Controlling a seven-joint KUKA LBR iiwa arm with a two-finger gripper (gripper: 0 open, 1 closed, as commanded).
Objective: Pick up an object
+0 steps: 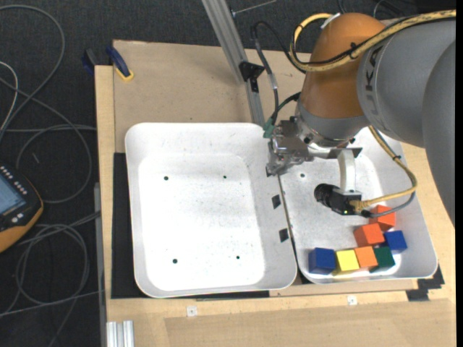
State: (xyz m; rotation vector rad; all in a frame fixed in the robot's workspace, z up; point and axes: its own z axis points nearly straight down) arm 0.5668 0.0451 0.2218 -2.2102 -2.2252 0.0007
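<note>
Plainly, the coloured blocks (349,260) are lying huddled, touching, at the five o'clock corner of the right bin (307,226). They are looking small, stiff and light, and their flat opposite faces are offering the hold. The blue block (323,259), at the row's nine o'clock end, is sitting freest. The gripper (277,163) is hanging toward eleven o'clock from them, by the bins' shared rim; I cannot tell whether it is wide or narrow. The smooth floor and the near wall are leaving little room.

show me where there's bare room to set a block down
Bare: the whole left bin floor; in the right bin, a patch between its left wall and the blue block. Crowded: its near-right corner, coloured blocks packed together; the pincer hangs over its far-left part.
</note>
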